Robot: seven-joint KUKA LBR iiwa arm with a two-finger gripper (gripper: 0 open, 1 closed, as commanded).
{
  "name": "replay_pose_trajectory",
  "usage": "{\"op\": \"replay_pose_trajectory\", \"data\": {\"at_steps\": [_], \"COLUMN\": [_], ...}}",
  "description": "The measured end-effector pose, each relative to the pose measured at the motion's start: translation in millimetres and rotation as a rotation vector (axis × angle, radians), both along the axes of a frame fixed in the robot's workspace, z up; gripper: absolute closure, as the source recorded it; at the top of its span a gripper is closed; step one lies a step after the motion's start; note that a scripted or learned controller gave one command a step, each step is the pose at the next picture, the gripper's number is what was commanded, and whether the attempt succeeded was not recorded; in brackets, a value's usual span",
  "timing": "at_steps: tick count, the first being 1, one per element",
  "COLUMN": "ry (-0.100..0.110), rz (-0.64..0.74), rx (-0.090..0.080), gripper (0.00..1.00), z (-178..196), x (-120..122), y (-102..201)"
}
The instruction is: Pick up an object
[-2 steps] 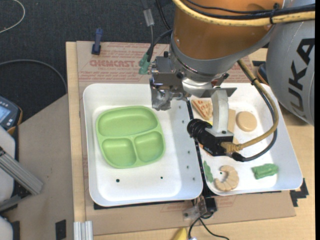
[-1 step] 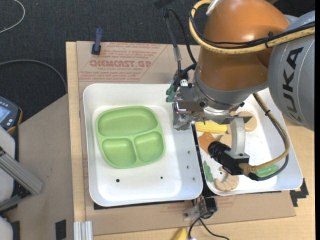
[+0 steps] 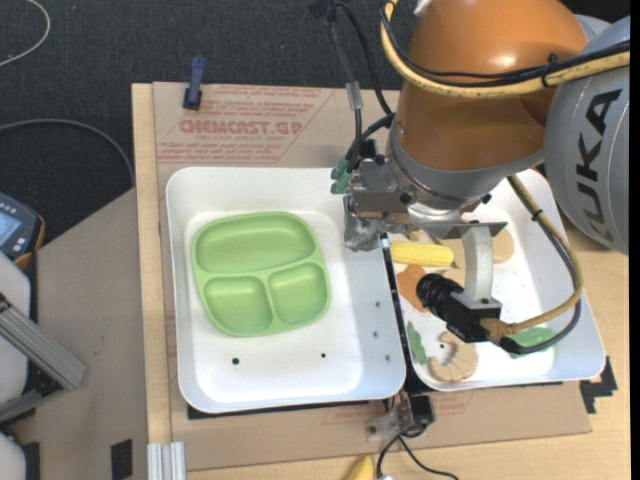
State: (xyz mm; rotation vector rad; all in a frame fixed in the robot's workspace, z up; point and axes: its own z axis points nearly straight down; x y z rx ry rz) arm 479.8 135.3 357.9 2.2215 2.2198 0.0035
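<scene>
Camera view: approach is judged in hand, the jaws, whose spread cannot be told, being held over the inner wall of the right shallow white bin [image 3: 582, 346], just beside a yellow toy corn cob [image 3: 422, 255], on which a centred descent is called for.

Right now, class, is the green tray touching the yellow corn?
Apart: the camera view shows a wide white gap between green tray and yellow corn.
</scene>
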Motion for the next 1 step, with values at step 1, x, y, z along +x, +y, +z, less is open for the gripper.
{"op": "replay_pose_trajectory", "data": {"at_steps": [1], "ry": [-0.001], "rz": [0.000], "rx": [0.000], "gripper": [1.00], "z": [10.1], "x": [0.4], "y": [0.5]}}
